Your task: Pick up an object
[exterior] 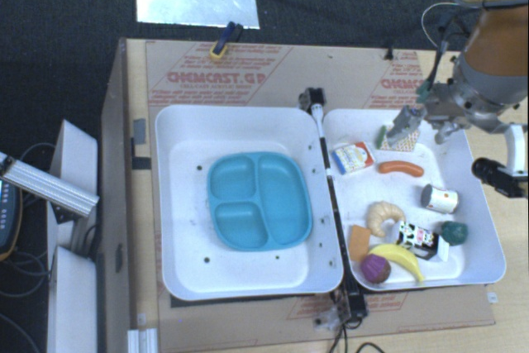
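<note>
Two bins inspected. Hand (404,128) poised over right bin's (483,202) far edge; finger state cannot be told. Approach step underway; next move requires descent onto the sausage (401,169).

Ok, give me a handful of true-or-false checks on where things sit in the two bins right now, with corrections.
1. The blue divided tray lies in the left bin. True.
2. The banana lies at the far edge of the right bin. False: it lies near the front edge, beside the purple ball.
3. The sausage lies in the right bin, right of the small carton. True.
4. The croissant rests on the blue tray. False: it is in the right bin.
5. The tool hangs over the left bin. False: it is over the right bin's far edge.
</note>
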